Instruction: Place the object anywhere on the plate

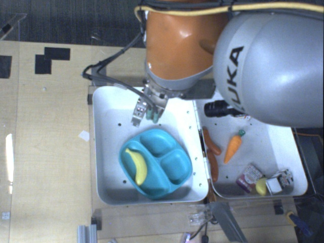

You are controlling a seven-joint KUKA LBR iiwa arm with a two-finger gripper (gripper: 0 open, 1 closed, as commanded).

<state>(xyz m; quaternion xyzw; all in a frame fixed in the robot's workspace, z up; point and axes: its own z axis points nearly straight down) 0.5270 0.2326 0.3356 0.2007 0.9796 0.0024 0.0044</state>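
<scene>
**Banana lies on the blue plate, gripper above with nothing in it**

Looming closest to the lens, the grey arm point(273, 59) with its orange band point(179, 34) covers the upper right of the view and reaches over the bins from the right.

On to the task's thing: the yellow banana point(136, 166) lies in the left compartment of the blue divided plate point(169, 173), curved along that compartment's outer wall. The plate has three compartments and sits in the left white bin point(106, 151), toward the bin's near side, with bare white floor around it.

Just beyond the plate's far rim hangs the gripper point(146, 113), its two short fingers pointing down and a little apart. Nothing shows between them, and they are clear of both the plate and the banana.

In the right white bin point(298, 186) a carrot point(233, 147) lies tilted near the middle, its green top pointing away from the camera. Along the bin's left wall lie two orange-red sausage-like pieces point(211, 147), one after the other. At the near right corner sits a cluster of small items: a purple packet point(248, 178), a small yellow round thing point(260, 187) and a grey-and-white block point(278, 182), too small to name more closely.

Both bins stand on the pale wooden desk point(45, 151), which carries black square markings point(50, 58) at its far left.
</scene>
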